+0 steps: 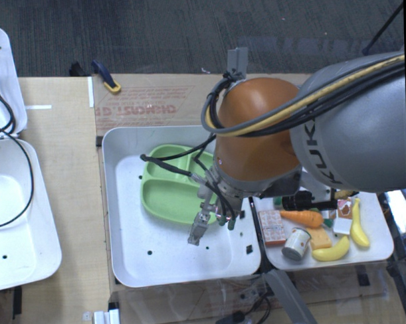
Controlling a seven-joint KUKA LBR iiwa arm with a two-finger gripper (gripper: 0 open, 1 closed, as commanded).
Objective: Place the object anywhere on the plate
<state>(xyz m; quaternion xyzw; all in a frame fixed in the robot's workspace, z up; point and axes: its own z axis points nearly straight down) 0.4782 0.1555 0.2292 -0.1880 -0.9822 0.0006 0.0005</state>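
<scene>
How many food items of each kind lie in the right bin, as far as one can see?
Banana: 2, second one here
Carrot: 1
Can: 1
Red-and-white box: 1
Orange block: 1
Total: 6; the arm hides more of the bin.

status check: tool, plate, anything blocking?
Tool low over the left bin, at the green divided plate's lower right edge. No object seen on the plate. Carrot, bananas, can sit in the right bin. Arm overhangs the plate's right side.
</scene>
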